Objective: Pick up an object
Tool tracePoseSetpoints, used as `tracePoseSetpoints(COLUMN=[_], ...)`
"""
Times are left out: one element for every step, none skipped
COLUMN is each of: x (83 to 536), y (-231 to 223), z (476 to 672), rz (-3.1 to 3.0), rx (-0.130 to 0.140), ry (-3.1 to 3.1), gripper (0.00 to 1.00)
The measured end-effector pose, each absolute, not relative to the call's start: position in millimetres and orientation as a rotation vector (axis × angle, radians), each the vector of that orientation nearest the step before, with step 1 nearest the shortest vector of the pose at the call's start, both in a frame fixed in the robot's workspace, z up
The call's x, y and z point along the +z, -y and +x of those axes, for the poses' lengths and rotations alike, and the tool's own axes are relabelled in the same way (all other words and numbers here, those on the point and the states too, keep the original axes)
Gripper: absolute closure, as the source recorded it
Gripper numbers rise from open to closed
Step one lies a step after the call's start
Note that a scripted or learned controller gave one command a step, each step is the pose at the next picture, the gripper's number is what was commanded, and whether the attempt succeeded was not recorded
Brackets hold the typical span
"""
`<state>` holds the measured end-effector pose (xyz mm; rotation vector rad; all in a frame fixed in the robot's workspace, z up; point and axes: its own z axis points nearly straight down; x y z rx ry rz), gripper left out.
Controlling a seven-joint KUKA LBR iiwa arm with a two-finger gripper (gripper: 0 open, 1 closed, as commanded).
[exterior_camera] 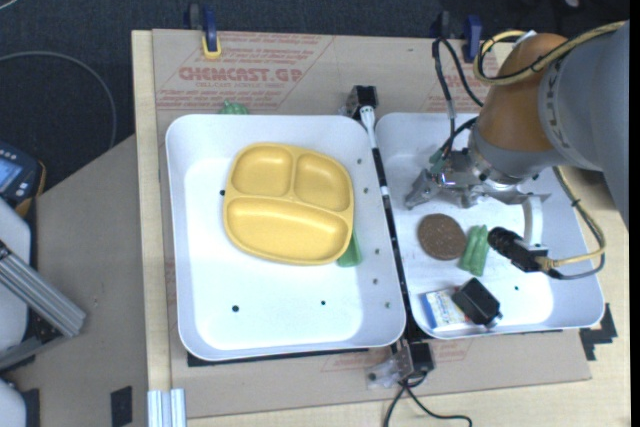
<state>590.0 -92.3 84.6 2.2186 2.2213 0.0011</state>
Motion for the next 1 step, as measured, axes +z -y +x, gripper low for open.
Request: tracePoseSetpoints(x=[84.2], y=[99.2], z=[500.7], rz=[2.232], rx=[-0.008], ry=[-2.223], gripper=[0.0])
